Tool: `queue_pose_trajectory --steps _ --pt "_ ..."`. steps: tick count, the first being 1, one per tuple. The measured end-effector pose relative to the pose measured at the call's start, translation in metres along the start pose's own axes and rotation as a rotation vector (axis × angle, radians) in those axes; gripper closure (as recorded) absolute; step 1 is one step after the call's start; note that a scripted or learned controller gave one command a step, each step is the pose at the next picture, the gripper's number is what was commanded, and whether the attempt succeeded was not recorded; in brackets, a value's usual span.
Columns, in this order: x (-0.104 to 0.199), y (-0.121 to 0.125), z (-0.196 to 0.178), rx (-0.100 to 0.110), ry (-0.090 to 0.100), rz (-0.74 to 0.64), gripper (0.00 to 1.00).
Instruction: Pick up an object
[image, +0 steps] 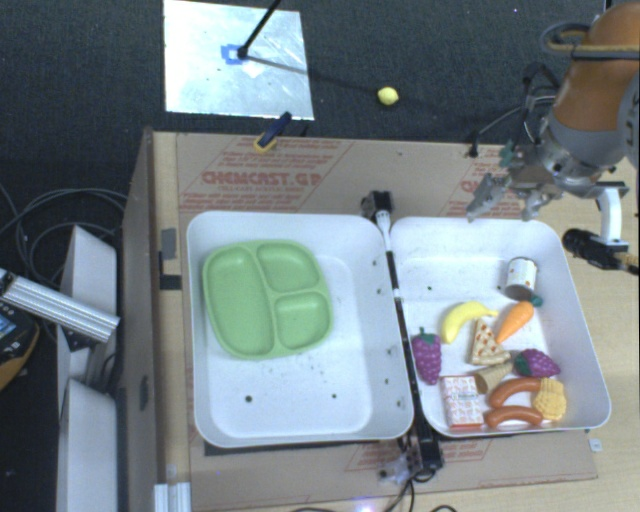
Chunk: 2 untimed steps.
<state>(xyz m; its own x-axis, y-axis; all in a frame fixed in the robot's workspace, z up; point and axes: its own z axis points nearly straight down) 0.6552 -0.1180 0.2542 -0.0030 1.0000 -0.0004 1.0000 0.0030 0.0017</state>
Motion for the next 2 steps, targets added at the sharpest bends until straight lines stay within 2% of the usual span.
queue_pose_trajectory --steps 1,2 --pt "0.016 -0.061 0.132 0.005 0.001 0.001 0.0" --pt "0.023 -0.084 0.17 0.002 0.001 0.001 0.0"
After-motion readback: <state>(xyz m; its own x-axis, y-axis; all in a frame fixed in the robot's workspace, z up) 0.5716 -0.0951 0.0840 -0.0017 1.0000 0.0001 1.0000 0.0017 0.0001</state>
